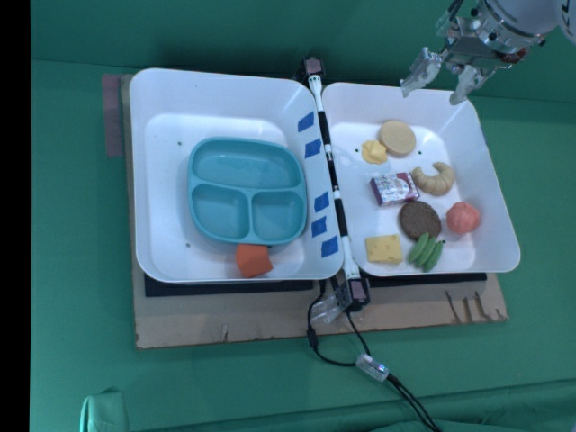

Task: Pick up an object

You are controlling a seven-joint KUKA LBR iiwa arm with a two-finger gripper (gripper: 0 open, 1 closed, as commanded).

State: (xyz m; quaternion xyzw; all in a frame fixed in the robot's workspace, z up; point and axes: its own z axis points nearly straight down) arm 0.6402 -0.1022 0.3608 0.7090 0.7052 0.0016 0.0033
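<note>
Food pieces of plastic lie in the right shallow white bin (495,241), and we count eight of them. Near its far side we see a round beige cracker (397,138) with a small yellow lump (374,152) just beside it. In the middle lie a purple-and-white wrapped packet (393,188) and a tan croissant (435,178). Closer to the near side are a dark brown round cookie (419,220), a pink-red round fruit (463,217), a yellow cheese wedge (384,249) and a green pea pod (427,251), which touches the cookie.

The left shallow white bin (162,106) holds a teal divided plate (245,190), and an orange block (254,261) sits at the near edge of this plate.

The pincer (446,76) hangs over the far rim of the right bin, above the green worktop (225,25). Its two fingers stand wide apart and we see nothing between them. It is well apart from all the food pieces.
</note>
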